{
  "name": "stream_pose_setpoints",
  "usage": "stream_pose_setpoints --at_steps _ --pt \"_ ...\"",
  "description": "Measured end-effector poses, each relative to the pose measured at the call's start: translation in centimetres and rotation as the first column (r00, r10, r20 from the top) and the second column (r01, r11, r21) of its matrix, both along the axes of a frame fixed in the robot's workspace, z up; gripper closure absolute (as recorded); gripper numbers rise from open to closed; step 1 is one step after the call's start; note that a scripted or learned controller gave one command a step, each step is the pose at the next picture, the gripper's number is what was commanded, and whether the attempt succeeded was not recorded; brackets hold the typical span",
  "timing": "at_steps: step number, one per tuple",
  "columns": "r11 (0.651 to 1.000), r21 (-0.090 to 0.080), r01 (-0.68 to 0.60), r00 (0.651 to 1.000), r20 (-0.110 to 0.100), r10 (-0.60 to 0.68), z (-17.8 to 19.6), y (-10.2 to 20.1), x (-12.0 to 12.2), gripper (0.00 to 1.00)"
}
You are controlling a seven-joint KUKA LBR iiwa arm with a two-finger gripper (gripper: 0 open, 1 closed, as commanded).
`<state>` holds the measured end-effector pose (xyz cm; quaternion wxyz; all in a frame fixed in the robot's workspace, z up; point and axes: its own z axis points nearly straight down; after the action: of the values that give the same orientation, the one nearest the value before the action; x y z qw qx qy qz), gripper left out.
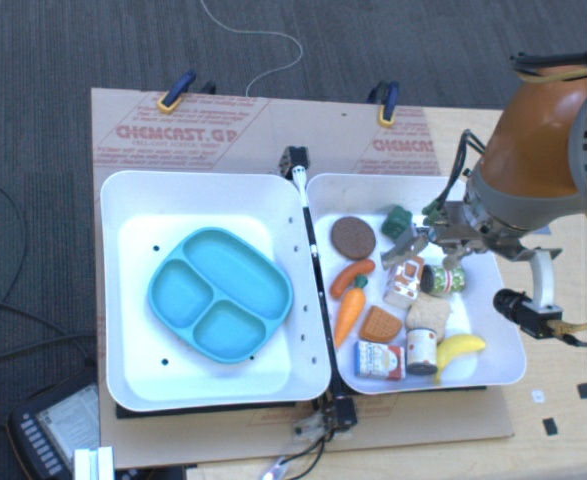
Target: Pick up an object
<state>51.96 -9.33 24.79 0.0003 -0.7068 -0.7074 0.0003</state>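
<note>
- We see the arm (533, 148) reach in over the right bin (508, 363).
- Its jaws hang low by a small carton (403, 283); we cannot tell if they are spread or pinching.
- The carton sits mid-bin, near a can (443, 279), a cookie (353, 236) and two carrots (350, 298).
- A blue plate (220, 293) lies in the left bin (113, 268).

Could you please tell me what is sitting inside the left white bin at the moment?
Inside the left bin a blue divided plate with three compartments lies flat. What lies beneath the plate is covered, so I cannot tell.
</note>
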Motion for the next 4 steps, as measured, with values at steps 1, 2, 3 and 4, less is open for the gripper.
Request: stream_pose_setpoints --at_steps 1,2,3,4 --pt "1.0 0.0 0.001 1.0 -0.002 -0.001 -9.8 -2.1 3.1 0.0" --pt "1.0 -0.01 0.001 1.0 0.026 -0.001 -13.2 -2.0 5.6 0.0" --pt "1.0 -0.013 0.002 1.0 0.029 -0.002 -12.0 -2.1 5.7 1.0" --pt "1.0 -0.013 0.002 1.0 0.029 -0.001 -12.0 -2.1 5.7 0.0"
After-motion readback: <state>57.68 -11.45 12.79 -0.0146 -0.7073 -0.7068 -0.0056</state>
